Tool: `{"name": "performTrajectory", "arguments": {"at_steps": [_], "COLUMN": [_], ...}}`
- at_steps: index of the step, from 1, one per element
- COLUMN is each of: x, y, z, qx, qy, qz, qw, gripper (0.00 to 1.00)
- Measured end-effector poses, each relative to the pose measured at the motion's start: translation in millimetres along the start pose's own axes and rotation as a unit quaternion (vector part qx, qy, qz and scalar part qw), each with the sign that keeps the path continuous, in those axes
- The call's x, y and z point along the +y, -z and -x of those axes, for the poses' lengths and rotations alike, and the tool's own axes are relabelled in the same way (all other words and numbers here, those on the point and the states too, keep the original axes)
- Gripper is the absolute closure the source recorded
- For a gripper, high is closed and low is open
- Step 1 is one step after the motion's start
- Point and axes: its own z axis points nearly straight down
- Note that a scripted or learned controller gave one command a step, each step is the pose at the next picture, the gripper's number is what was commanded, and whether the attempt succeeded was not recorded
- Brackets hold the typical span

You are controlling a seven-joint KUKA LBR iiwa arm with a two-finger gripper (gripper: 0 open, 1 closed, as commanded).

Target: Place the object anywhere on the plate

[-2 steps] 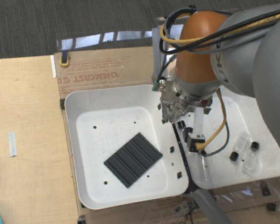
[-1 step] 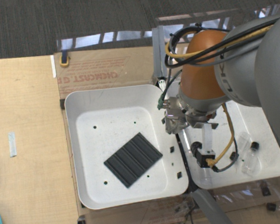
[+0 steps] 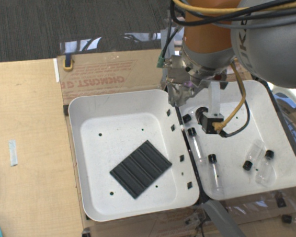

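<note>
The claw (image 3: 194,96) is seen over the back left part of the right bin (image 3: 286,175), and whether it is spread or pressed together cannot be told. Clear vials (image 3: 215,170) with black caps are scattered on that bin's floor, apart from the claw. The dark ribbed plate (image 3: 141,168) is laid askew in the left bin (image 3: 92,200)

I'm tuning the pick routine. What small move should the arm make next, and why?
Probably lower the gripper toward the nearest vial, which lies just below it by the divider in the right bin. The black-capped vials lie on that bin's floor, and none is yet on the dark ribbed plate in the left bin, so a pick seems to come first.
</note>
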Motion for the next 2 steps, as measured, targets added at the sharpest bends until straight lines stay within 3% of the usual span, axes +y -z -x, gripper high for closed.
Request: {"name": "performTrajectory", "arguments": {"at_steps": [1,2], "x": [-42.4,-42.2], "y": [-69.6,-69.5], "z": [-26.1,-25.8], "qx": [0.0,0.0], "qy": [0.108,0.108], "qz": [-0.001,-0.001], "qw": [0.9942,0.9942], "gripper": [1.0,0.0]}}
